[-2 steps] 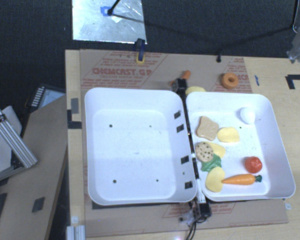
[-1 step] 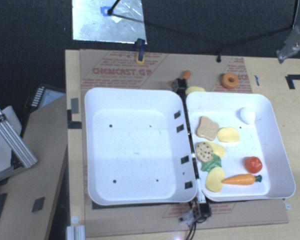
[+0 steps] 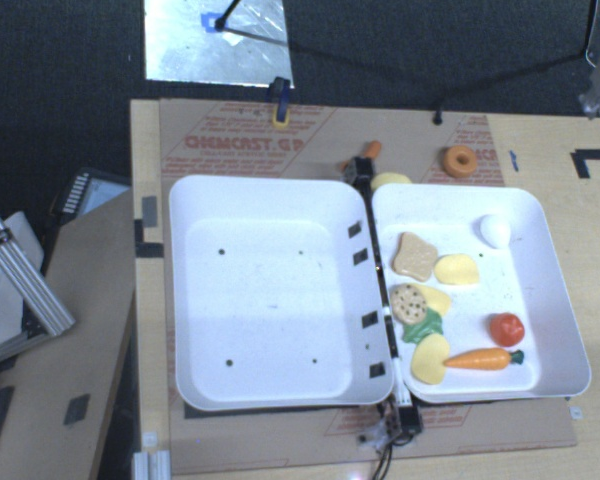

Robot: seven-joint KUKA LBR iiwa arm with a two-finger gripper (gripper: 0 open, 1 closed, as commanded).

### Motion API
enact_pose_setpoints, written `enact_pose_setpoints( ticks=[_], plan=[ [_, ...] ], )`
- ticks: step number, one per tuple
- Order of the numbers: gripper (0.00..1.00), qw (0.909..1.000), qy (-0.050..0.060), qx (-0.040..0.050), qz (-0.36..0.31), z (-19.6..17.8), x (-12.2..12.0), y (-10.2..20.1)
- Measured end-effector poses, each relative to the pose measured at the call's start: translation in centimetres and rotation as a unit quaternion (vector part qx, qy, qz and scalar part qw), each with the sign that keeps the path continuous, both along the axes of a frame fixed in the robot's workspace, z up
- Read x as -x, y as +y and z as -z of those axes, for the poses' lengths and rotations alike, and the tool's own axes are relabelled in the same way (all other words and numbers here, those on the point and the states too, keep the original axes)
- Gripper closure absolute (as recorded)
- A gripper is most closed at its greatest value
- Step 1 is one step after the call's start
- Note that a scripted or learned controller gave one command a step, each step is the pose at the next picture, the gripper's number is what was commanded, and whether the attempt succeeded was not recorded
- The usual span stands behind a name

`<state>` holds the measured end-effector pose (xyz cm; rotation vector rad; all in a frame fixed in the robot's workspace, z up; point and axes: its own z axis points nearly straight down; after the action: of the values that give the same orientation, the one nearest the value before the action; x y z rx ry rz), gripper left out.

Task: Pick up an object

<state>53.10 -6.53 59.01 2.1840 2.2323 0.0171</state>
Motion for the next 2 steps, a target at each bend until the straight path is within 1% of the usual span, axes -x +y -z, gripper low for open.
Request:
enact_pose_setpoints(
  ticks=[1,2],
  plan=[
    [0.0,1.0,0.0,-0.0002,-0.001,0.0,0.0,0.0],
    [1.0,1.0,-0.002,0.0003,-0.002,-1.1,0.0,0.0]
  ],
)
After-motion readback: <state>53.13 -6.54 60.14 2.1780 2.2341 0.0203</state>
